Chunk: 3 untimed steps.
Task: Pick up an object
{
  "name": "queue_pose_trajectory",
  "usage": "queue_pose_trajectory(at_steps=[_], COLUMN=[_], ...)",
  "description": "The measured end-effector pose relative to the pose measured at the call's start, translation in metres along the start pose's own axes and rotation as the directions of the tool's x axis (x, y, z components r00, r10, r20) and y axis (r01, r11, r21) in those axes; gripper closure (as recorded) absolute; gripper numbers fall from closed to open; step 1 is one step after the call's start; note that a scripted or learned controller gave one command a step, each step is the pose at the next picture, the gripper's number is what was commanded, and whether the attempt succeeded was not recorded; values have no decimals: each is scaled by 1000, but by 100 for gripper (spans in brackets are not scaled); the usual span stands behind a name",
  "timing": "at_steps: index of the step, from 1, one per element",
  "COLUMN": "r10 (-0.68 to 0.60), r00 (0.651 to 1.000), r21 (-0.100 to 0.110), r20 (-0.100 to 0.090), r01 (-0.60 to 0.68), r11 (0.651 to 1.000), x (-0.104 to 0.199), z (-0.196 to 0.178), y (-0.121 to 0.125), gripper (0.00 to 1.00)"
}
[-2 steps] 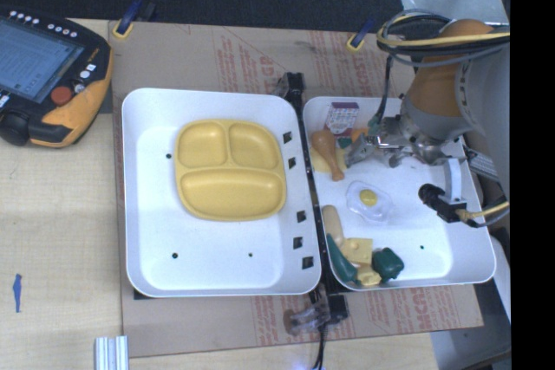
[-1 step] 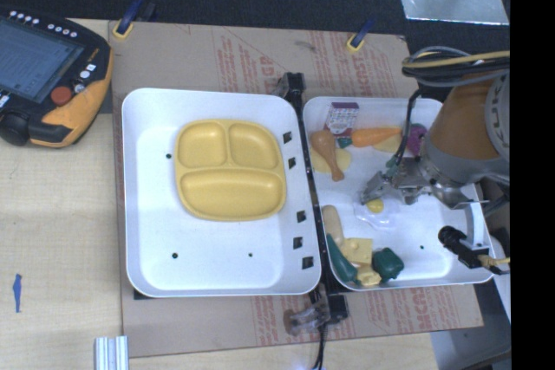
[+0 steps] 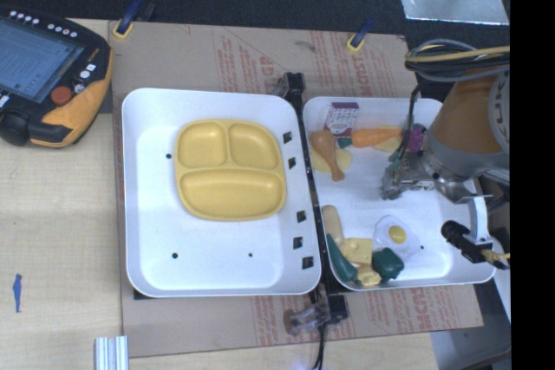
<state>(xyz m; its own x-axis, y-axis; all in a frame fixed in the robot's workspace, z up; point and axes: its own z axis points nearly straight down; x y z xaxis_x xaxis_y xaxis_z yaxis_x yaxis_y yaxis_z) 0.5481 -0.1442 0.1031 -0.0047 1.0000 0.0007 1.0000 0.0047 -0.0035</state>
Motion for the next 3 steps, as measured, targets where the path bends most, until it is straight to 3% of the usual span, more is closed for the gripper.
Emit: queue_pose_trajectory(at_steps=[1, 2, 3], r10=[-6, -1, -1], r00=[1000, 1000, 1000], r21=[-16, 0, -14], r20=[2, 1, 4], r01=[6, 1, 1], r11=[1000, 1000, 1000], x=[46, 43, 44], z=[-119, -111, -7], y=[68, 63, 109], gripper=[100, 0, 0])
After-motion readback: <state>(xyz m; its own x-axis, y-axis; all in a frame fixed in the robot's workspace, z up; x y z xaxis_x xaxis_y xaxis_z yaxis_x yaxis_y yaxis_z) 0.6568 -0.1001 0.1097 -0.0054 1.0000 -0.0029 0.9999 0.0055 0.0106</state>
